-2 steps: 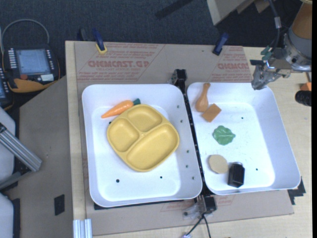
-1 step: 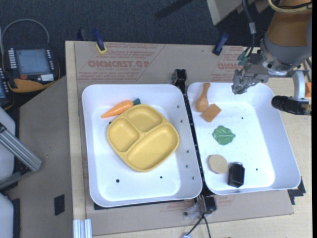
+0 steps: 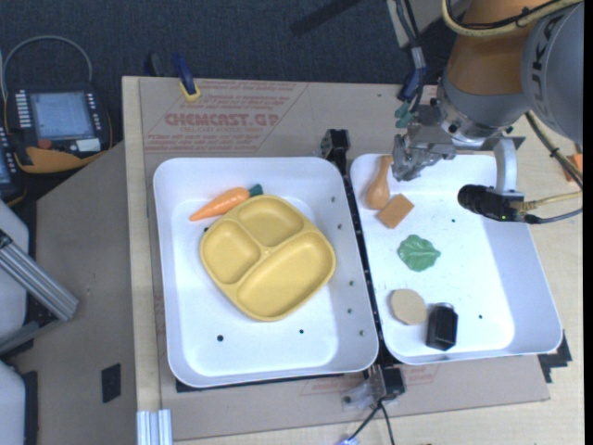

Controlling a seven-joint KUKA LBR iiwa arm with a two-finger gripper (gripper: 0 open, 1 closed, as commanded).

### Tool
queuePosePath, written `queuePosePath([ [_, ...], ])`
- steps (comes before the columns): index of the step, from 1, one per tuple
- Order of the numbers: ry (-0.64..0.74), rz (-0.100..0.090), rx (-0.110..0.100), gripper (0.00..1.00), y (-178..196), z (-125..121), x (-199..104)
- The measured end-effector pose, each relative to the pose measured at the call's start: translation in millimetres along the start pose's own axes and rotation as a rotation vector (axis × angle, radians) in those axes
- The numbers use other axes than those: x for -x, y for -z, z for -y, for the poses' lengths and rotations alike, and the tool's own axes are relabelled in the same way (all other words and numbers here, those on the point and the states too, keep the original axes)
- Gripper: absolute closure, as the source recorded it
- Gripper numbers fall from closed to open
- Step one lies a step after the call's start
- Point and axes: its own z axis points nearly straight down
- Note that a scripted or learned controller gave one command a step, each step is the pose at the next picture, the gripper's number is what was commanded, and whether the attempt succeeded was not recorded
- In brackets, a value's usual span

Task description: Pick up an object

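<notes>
Item, jaws (image 3: 408,167): dark metal two-finger jaws below the grey wrist with its orange band, hanging over the upper left corner of the right-hand shallow white plastic bin (image 3: 519,290); whether they stand open or closed cannot be told from this slanted view, and nothing is seen between them.

Item, nearest candidate: tan, pear-shaped soft piece resembling a chicken drumstick (image 3: 378,186), lying just below and left of the jaws, close against the bin's left wall; touching or almost touching it, an orange-brown block, roughly cubic (image 3: 396,211).

Item, further along the same bin: green crinkled leaf-like piece (image 3: 419,252), apart from the block; beige rounded disc like a biscuit (image 3: 406,305), with a black boxy object (image 3: 441,326) just beside it at the near edge; a black cylindrical fitting (image 3: 484,200) sits to the right, probably part of the rig and not a target.

Item, left-hand white bin (image 3: 176,276): yellow three-compartment plastic plate (image 3: 268,257); orange toy carrot with green top (image 3: 220,202) against its upper left rim.

Handling note, by judgement: the step is the descent onto a chosen piece; the drumstick is nearest, but the wall and the block crowd it, so the jaws should straddle its narrow neck crosswise, centred, clear of the rim; descend straight, close only once both fingers flank it.
</notes>
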Motion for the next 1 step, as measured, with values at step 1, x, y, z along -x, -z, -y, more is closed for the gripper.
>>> queuePosePath([
  [1,-0.001,0.001,0.005,1.00,-2.6,-10.8,-51.4],
])
